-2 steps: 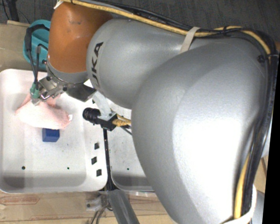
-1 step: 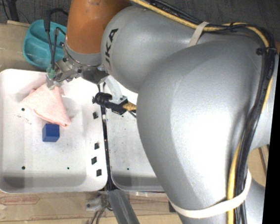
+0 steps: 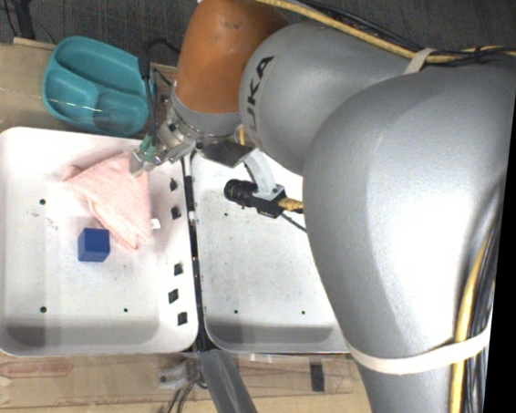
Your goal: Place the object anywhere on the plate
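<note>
A teal divided plate (image 3: 95,85) rests on the bench beyond the left bin's far edge. In the left bin (image 3: 8,312) a pink cloth (image 3: 112,197) lies crumpled, and a small blue cube (image 3: 94,244) sits just in front of it. My gripper (image 3: 146,155) hangs at the cloth's far right corner, close to the bin's far wall and just below the plate's right end. The cloth's corner reaches up to the gripper tip, which is small and partly hidden by the wrist.
The right bin (image 3: 258,293) lies under the arm, whose big grey body covers the right half of the view. A black cable plug (image 3: 246,193) juts from the wrist over that bin. A divider with black clips (image 3: 184,239) runs between the bins.
</note>
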Controlling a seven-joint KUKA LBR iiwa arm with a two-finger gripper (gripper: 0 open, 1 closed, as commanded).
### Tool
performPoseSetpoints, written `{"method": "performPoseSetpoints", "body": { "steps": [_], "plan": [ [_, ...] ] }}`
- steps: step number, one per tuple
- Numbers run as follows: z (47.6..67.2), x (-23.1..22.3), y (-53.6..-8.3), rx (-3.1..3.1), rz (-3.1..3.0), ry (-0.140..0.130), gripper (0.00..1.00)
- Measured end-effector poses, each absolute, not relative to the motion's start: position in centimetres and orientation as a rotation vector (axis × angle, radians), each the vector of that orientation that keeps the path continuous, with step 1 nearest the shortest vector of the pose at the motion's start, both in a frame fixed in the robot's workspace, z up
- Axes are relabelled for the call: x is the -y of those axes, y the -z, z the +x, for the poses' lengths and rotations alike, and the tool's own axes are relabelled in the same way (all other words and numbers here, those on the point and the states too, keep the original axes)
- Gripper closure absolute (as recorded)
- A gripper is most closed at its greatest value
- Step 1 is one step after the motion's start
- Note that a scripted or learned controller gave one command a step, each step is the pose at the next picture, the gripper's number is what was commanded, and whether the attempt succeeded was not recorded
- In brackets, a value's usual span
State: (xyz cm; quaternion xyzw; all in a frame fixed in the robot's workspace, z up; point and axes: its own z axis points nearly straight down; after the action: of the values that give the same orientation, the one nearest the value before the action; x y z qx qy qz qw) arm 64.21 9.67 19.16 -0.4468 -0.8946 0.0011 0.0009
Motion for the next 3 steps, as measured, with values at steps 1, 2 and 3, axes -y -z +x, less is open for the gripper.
{"method": "performPoseSetpoints", "body": {
  "steps": [1,2,3],
  "plan": [
    [59.8,-15.8,-22.3,2.886,-1.234,-0.004,1.00],
    [58.5,-19.8,-16.5,3.021,-0.852,-0.004,1.00],
    [62.9,-14.2,-18.7,3.003,-0.928,-0.002,1.00]
  ]
}}
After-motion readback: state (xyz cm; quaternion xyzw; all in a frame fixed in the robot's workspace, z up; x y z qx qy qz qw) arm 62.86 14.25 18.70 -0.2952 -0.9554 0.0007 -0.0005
